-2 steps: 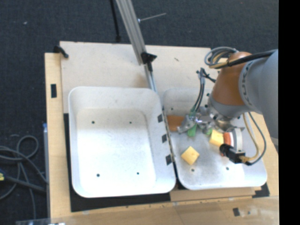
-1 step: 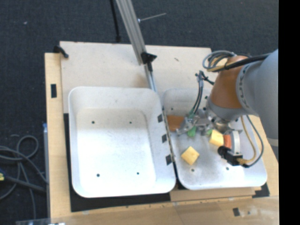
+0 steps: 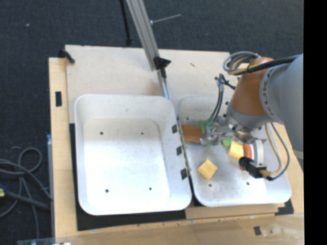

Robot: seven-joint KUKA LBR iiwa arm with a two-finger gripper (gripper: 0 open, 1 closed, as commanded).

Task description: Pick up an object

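Now gripper (image 3: 210,137) beside brown block (image 3: 190,134), long axis left-right; grip indiscernible.

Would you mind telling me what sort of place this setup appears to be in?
Probably a robotics lab bench for grasping trials: a robot arm reaches over two white bins, a metal mast rises from the wooden board, and loose cables lie on dark carpet.

A wooden bench (image 3: 112,70) lies on dark carpet (image 3: 51,14). Two shallow white bins sit on it side by side: the left bin (image 3: 87,111) toward nine o'clock, the right bin (image 3: 276,190) toward four o'clock, their inner rims close together. A slanted aluminium pole (image 3: 143,27) runs from twelve o'clock down to the bins' meeting edge. What look like grey cables (image 3: 20,162) coil at eight o'clock.
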